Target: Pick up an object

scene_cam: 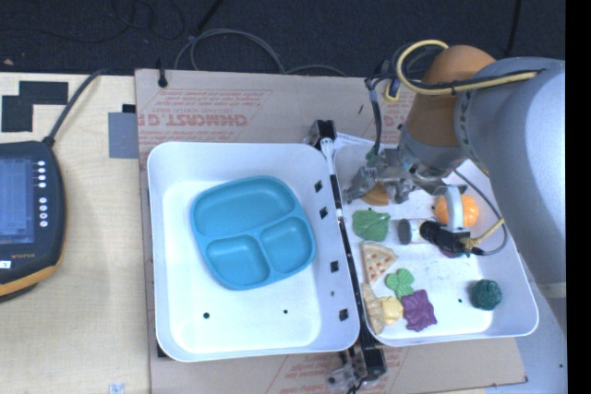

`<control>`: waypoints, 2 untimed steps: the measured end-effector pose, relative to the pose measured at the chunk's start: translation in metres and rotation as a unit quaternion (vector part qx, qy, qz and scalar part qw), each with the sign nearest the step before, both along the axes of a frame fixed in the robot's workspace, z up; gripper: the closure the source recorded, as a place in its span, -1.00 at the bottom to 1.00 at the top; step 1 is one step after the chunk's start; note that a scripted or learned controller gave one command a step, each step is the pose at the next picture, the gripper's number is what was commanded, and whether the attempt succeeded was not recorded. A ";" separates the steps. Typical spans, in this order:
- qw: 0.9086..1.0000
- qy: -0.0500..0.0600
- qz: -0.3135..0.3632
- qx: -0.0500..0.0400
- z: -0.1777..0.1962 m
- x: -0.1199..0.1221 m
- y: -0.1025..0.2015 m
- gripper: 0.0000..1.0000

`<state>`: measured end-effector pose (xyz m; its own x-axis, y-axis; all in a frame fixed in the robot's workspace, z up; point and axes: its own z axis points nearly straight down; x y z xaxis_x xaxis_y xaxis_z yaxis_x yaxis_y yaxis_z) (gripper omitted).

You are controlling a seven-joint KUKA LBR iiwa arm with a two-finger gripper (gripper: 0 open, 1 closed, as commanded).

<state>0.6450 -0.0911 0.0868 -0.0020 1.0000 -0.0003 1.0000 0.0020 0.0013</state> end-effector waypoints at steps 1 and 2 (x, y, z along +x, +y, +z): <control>1.000 0.006 -0.002 0.001 -0.001 -0.071 -0.020 -1.00; 1.000 0.004 -0.003 0.001 0.009 -0.068 -0.020 1.00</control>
